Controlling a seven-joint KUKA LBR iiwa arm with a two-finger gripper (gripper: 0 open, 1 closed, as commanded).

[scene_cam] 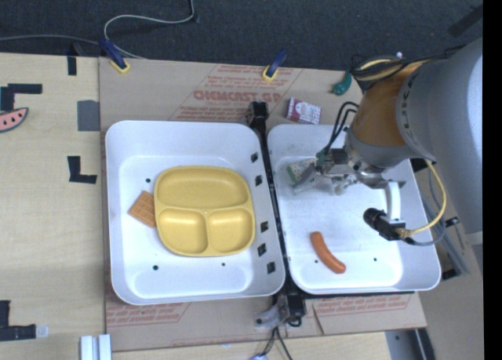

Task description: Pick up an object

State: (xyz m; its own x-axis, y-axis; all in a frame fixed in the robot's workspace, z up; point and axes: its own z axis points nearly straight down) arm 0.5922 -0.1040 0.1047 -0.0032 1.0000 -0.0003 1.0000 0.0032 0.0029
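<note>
From above, the desk (47, 217) carries two shallow white bins side by side on a sheet of brown cardboard (220, 96) printed with red lettering. The left bin (125, 272) holds a yellow divided plate (205, 209) with three compartments, lying flat near the middle. A tan, cracker-like square (142, 209) pokes out from under the plate's left edge, touching it.

The right bin (416, 272) is where the arm works. The grey arm (439, 107) with its orange band (380, 111) comes in from the right and bends down over the upper half of this bin. Its hand (307, 174) sits low over the bin floor near the upper left corner, pointing left. Right at the fingertips lies a small greenish, pale object (298, 169), too blurred to name; I cannot tell whether the fingers are parted or closed, nor whether they grip it.

An orange-red toy hot dog sausage (327, 252) lies on the floor of the right bin toward the near edge, well apart from the hand, angled from upper left to lower right.

Black cables (384, 223) loop off the wrist above the bin's right side. Just beyond the bins, on the cardboard, lies a small red and white packet (302, 110). Two blue and yellow clamps (116, 56) hold the cardboard's far edge, and a thin cable (149, 20) trails over the dark floor behind.
</note>
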